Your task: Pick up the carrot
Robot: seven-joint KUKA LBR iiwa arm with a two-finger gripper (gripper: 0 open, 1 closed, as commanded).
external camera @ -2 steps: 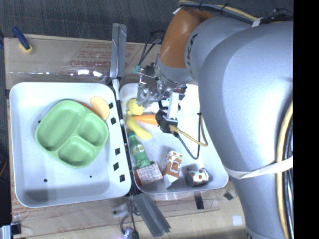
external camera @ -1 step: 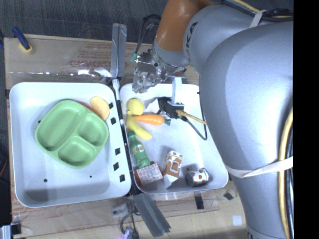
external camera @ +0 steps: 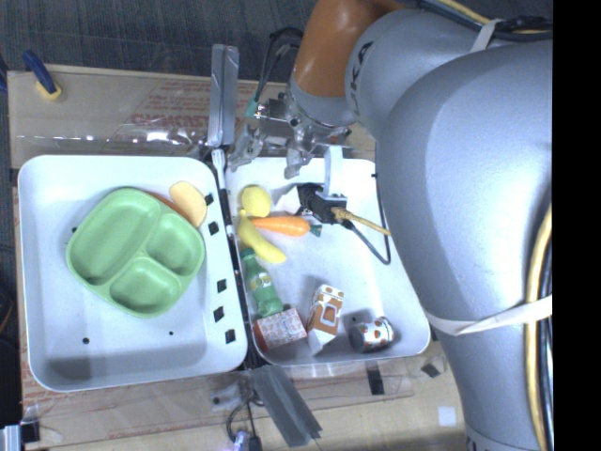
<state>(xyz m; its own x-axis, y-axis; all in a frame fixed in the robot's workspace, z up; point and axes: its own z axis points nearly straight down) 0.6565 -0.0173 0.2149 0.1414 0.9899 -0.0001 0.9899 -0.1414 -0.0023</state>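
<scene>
- the carrot lies flat in the right-hand bin, in the part of it next to the left-hand bin and towards the far end; it lies crosswise, thin end towards the wall between the bins
- a round yellow fruit sits just beyond the carrot, and a banana just on its near side; both are close against it
- the gripper hangs over the far edge of the same bin, beyond the carrot and the yellow fruit; the carrot is near it but apart from it and is not in its grasp; whether the gripper is open or closed cannot be told from this angle
- nearer the camera in that bin are a green bottle, a red box, an orange-and-white carton and a small can
- the left-hand bin holds a green divided plate; a pale orange piece rests at the plate's far right edge
</scene>
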